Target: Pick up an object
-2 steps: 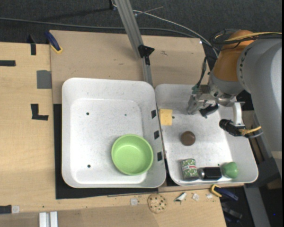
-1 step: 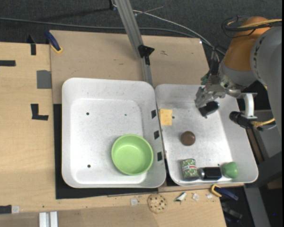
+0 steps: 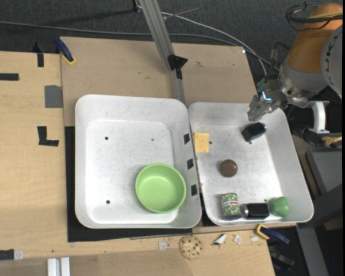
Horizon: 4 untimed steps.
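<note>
**Gripper poised over the right bin's far corner**

Camera view looks down on two white bins side by side. The left bin (image 3: 98,154) holds a green bowl (image 3: 160,187) sitting upright near its front right corner. The right bin (image 3: 282,148) carries the loose pieces: a yellow block (image 3: 202,142) close to the dividing wall, a brown round object (image 3: 228,167) near the middle, and along the front wall a green-labelled can (image 3: 229,205) lying beside a black object (image 3: 256,210) and a green ball-like piece (image 3: 280,206), the three packed close in a row.

The gripper (image 3: 259,109) hangs above the right bin's far right area, with a dark patch just below it (image 3: 254,132) on the bin floor; I cannot tell whether that is a small black object or the tool's shadow. Whether the fingers stand apart or together cannot be told from this slant, and nothing is visibly between them.

My judgement: the arm is set over the right bin because that is where the pickable things lie, and the brown round object, well apart from its neighbours, looks the easiest target. The front-wall trio would crowd the fingers.

The can's label shows markings too small to read. A cookie-like disc (image 3: 189,246) lies on the bench in front of the bins.
</note>
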Tool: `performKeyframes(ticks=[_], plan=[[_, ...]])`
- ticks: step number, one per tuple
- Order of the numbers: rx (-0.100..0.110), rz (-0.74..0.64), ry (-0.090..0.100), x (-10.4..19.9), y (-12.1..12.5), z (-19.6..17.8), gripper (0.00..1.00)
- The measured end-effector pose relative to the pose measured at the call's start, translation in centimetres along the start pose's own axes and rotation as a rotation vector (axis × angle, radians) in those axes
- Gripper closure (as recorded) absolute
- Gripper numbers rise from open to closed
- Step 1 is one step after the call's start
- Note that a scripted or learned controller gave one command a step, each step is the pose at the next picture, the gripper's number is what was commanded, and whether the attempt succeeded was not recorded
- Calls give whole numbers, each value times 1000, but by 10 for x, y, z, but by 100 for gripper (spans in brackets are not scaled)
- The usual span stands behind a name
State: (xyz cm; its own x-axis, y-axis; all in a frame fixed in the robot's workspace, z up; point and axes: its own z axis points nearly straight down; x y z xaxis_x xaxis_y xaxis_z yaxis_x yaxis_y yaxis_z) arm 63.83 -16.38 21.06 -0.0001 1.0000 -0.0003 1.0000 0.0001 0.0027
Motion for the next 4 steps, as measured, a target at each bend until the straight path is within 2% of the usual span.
performKeyframes(ticks=[1,2,3,4], plan=[[2,-2,1,1,1,-37,100],[6,-4,2,48,1,-41,100],[8,-6,2,101,-3,-25,100],[9,-7,3,165,2,-19,100]])
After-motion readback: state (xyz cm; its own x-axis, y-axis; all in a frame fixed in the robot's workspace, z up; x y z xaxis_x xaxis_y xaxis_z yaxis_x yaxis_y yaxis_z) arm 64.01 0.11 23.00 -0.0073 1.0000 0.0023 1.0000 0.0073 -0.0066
